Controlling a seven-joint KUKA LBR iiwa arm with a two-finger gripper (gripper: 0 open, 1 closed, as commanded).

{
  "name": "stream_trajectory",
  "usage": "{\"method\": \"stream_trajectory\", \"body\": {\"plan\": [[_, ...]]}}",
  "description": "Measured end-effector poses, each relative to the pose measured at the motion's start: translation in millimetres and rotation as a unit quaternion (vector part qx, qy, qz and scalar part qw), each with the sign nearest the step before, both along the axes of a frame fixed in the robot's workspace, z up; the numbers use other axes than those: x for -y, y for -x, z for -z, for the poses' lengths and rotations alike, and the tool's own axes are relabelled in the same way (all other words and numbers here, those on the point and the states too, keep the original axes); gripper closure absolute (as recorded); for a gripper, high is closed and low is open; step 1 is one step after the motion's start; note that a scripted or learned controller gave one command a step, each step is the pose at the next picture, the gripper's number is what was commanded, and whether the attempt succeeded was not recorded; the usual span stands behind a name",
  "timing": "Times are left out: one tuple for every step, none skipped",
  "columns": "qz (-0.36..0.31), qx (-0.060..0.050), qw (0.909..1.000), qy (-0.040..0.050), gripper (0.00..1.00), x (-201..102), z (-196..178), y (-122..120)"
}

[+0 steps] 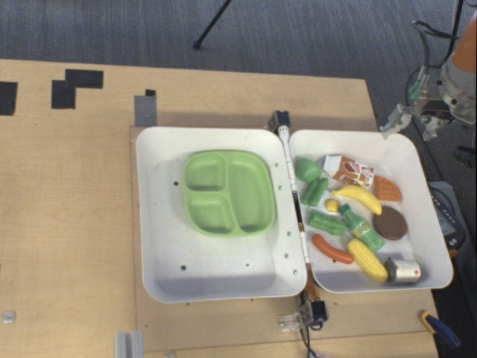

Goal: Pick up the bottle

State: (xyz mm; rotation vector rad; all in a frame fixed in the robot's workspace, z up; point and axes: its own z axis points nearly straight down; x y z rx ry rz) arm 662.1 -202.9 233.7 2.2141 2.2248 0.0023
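The bottle (359,226) is small and green with a yellow-green label and a dark cap. It lies on its side near the middle of the right bin (417,166), wedged between a banana (358,198), a brown disc (390,224) and a corn cob (367,258). My gripper (412,123) hangs above the bin's back right corner, well away from the bottle. Its fingers (393,121) stand apart with nothing between them, so it is open.
The right bin also holds several green toy vegetables (313,189), a red sausage (333,250), a printed carton (350,171), an orange waffle (387,190) and a silver can (403,271). A green divided plate (227,192) lies in the left bin (160,222).
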Motion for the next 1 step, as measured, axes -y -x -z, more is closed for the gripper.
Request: {"method": "stream_trajectory", "body": {"plan": [[0.006,-0.002,1.0000,-0.0010,0.00,-73.5,94.2,-6.7]]}}
